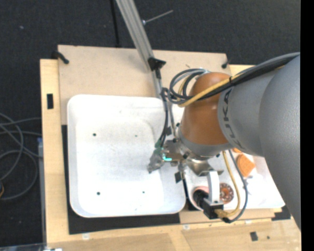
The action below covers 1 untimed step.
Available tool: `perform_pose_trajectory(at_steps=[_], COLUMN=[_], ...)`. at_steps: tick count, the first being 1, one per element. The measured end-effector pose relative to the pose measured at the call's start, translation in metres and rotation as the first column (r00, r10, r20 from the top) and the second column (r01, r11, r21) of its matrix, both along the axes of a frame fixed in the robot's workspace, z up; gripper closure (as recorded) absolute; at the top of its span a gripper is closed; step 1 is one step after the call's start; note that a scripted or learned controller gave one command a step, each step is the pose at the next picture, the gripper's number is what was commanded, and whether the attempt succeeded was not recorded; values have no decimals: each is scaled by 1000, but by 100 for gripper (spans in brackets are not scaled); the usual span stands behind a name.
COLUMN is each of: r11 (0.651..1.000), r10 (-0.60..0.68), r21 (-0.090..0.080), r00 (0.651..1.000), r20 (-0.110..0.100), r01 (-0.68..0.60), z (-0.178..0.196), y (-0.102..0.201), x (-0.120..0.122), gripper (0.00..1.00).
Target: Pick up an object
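Camera view, arm [240, 114] reaching down, bins' divide

My grey arm [272, 114] looks like smooth, satin-painted metal, and my orange band [204, 111] shines glossy. The left bin [115, 156] seems matt white plastic. The bench [52, 156] looks like raw, dull fibreboard, perhaps wood.

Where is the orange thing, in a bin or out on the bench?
In a bin. The small orange object lies on the white floor of the right-hand shallow white bin, partly hidden by the grey arm.
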State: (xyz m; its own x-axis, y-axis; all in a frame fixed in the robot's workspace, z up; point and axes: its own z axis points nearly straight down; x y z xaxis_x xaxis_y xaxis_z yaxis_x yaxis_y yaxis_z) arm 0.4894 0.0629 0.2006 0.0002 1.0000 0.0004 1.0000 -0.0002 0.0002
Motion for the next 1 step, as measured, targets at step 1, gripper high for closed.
perform_pose_trajectory(at_steps=[1], r11=[1000], r10=[-4], r21=[-2], r00=[1000], r20=[5], r01=[4], z=[89], y=[-76], x=[138], gripper=[0])
